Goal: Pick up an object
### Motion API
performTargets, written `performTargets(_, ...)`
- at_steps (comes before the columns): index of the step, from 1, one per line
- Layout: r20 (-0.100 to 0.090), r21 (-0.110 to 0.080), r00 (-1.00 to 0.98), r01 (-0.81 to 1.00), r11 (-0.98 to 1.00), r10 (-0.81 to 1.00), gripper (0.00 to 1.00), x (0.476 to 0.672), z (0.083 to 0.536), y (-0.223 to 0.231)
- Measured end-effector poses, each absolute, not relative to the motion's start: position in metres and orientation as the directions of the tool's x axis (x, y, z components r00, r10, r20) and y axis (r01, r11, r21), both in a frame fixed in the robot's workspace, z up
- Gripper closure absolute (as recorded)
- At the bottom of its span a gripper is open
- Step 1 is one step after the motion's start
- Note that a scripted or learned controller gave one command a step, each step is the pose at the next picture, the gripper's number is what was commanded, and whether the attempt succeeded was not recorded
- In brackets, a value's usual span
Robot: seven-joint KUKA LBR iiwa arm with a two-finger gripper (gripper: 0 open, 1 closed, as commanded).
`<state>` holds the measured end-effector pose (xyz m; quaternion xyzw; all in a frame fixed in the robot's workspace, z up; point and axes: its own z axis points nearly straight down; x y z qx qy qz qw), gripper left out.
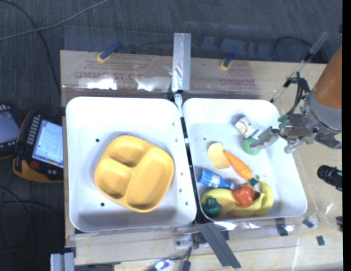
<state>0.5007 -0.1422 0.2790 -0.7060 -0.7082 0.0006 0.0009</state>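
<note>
Toy carrot [238, 164], orange and tapered, lying aslant in the right bin [288, 199], just beside a pale yellow piece [218, 155] and above a heap of banana [240, 202], tomato-red piece [243, 195], dark green piece [212, 207] and blue piece [212, 179]. Small white-and-tan cylinder [244, 126] toward the far wall. Gripper [275, 135] reaching in over the bin's right rim, low near a green item [253, 146] (probably the nearest candidate, being apart from the heap). Cannot tell whether the jaws are spread or closed; nothing seen between them. Yellow divided tray [134, 173] alone in the left bin [85, 208], likely left aside as too broad for a pinch.
</note>
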Motion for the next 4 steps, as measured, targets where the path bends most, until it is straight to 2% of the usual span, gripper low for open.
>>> performTargets(1,0.000,-0.002,-0.009,1.000,0.009,1.000,0.00,0.489,0.253,-0.130)
performTargets(2,-0.017,0.025,-0.081,0.996,0.081,0.997,0.00,0.490,0.111,-0.131)
performTargets(3,-0.003,0.009,-0.147,0.989,0.147,0.989,0.00,0.560,0.090,-0.150)
performTargets(4,-0.006,0.011,-0.146,0.989,0.146,0.989,0.00,0.607,0.090,-0.110)
